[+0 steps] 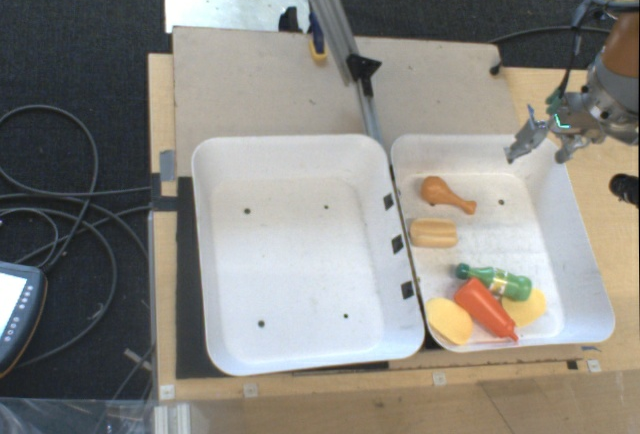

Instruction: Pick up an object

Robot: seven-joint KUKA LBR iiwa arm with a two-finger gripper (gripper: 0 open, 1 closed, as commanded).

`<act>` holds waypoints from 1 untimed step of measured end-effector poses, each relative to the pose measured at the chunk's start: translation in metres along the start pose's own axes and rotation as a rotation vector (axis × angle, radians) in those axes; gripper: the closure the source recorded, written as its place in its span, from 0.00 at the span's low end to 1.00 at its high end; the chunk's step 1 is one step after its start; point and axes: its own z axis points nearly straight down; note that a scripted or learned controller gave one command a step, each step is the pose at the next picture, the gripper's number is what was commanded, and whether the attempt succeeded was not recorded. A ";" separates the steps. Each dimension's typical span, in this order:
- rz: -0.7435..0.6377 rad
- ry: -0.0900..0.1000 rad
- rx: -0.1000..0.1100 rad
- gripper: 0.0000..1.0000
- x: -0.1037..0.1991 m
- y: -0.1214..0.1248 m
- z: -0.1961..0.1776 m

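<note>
Robot gripper [545, 140] hovering, fingers spread and holding nothing, over the right bin's [585, 252] far corner.
Toys are lying well apart from it: drumstick [445, 193], bread roll [433, 233], carrot [486, 308]; descending here risks closing on nothing.

Drumstick [446, 194], bread roll [433, 233], carrot [486, 308] lie in right bin [575, 222]

Just one fixed camera up above the bench [330, 82], tilted down from the near edge, far enough back that both bins plus surrounding floor fit in.
</note>
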 end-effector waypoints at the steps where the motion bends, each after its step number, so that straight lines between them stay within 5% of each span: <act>1: -0.002 -0.002 -0.004 0.00 0.000 0.001 -0.003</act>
